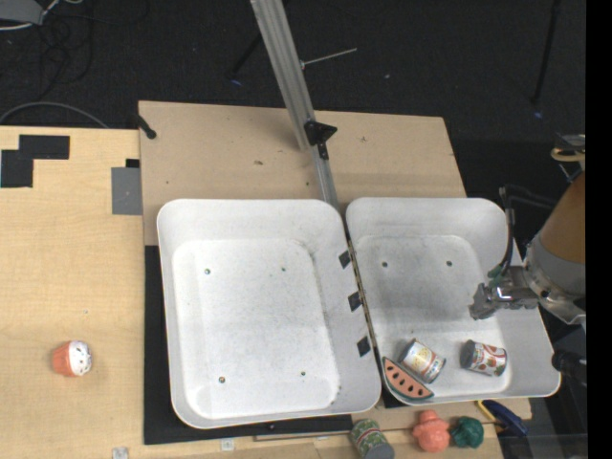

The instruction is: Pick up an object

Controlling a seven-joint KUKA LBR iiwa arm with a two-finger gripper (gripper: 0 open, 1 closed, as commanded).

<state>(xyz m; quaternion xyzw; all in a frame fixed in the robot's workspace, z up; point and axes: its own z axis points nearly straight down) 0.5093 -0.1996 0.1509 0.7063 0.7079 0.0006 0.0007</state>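
The arm reaches in from the right, and its pincer [486,301] hangs over the right bin [430,223], near that bin's right wall. I cannot tell if it is spread or pressed together; nothing is seen between its tips.

The things to pick lie along the near edge of the right bin: 1 small can [422,360], 1 second can [485,358] with red print, and 1 watermelon slice [405,379] in the corner. They lie flat, probably because they rolled there. The second can is just below the pincer, so I judge it the likely target.

The left bin [182,228] is beside it. 1 orange ball [72,359] rests on the surface, well apart.
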